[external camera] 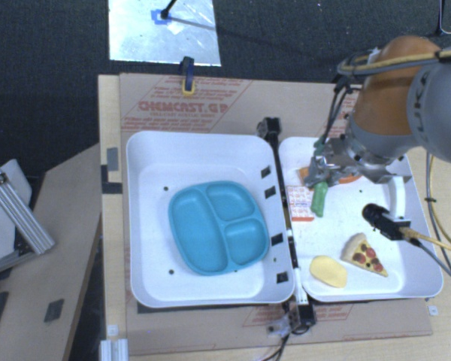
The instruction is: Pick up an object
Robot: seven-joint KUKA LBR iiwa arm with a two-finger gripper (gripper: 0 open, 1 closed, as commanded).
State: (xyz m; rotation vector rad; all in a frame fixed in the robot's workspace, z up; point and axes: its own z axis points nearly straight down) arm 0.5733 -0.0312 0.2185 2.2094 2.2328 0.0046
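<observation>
My gripper [322,173] is low over the back left part of the right bin [421,277]. A small green oblong object [319,199] lies or hangs just under its tip; whether the two touch is not clear. An orange object [349,177] is partly hidden behind the gripper. A red and white flat piece [301,204] lies beside the green object, by the bin's left wall. Toward the front of the bin lie a yellow oval piece [328,271] and a toy pizza slice [363,255].
The left bin [146,201] holds a blue divided plate [216,226]. A black-clipped divider [279,201] runs between the two bins. The arm's grey and orange body [406,89] covers the back right of the right bin.
</observation>
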